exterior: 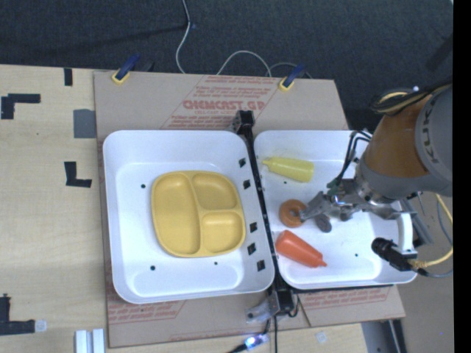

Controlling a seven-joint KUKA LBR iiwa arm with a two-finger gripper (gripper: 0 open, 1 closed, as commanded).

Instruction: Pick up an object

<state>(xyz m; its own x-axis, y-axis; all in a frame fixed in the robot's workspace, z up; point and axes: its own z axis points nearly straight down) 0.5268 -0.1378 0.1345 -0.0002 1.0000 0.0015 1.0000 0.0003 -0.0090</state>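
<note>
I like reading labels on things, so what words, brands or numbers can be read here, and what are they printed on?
"CHEMCAST GP", roughly, in red on the brown cardboard sheet under the two bins; the last letters are blurred.
Smaller red lines beneath it, and repeats along the cardboard's edges: too small to read.
Yellow divided plate, yellow bottle, orange cone: no readable text.

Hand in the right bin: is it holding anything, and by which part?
Nothing visibly held. The hand hovers beside the orange ring; contact cannot be told.
</note>
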